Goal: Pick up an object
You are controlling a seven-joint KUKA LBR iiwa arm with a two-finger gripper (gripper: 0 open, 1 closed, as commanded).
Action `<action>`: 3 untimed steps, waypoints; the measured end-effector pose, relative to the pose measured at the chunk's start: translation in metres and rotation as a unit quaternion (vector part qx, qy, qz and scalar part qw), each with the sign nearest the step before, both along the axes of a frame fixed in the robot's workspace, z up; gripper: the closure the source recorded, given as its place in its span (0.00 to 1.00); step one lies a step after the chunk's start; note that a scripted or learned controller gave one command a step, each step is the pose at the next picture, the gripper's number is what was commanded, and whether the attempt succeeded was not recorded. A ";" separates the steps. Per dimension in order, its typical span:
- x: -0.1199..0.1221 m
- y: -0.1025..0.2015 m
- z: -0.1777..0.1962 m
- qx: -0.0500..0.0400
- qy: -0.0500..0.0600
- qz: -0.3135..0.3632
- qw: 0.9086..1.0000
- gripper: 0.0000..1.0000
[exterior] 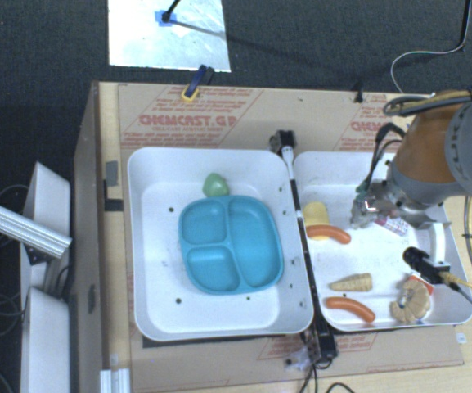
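Note:
My gripper [365, 210] hangs over the upper middle of the right bin [334, 164], just right of a pale yellow block [315, 214] and an orange sausage [329, 234]. Nothing can be made out in its grasp. Nearer the front of this bin lie a tan cone [352, 282], a second orange sausage [350, 308] and a brown knobbly pastry [411, 303]. A small pink-and-white item [394, 225] lies right beside the gripper, partly under the wrist.
The left bin [158, 301] holds a blue divided plate [230, 244] with a green ball [215, 186] at its far edge. A black divider clip [284, 143] sits between the bins. The grey arm with its orange band [428, 150] covers the right bin's far right corner.

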State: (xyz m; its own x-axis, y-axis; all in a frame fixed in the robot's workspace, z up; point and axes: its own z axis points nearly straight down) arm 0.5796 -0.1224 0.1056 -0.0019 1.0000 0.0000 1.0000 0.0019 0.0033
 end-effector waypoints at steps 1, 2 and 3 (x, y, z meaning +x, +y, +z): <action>0.001 0.000 0.011 0.000 -0.001 0.000 1.000 1.00; 0.002 0.000 0.021 0.000 -0.002 0.001 1.000 1.00; -0.019 -0.010 0.115 -0.001 -0.001 -0.001 1.000 1.00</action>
State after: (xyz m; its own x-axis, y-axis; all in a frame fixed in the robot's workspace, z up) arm 0.5610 -0.1321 0.2202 -0.0001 1.0000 -0.0016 1.0000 0.0002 0.0043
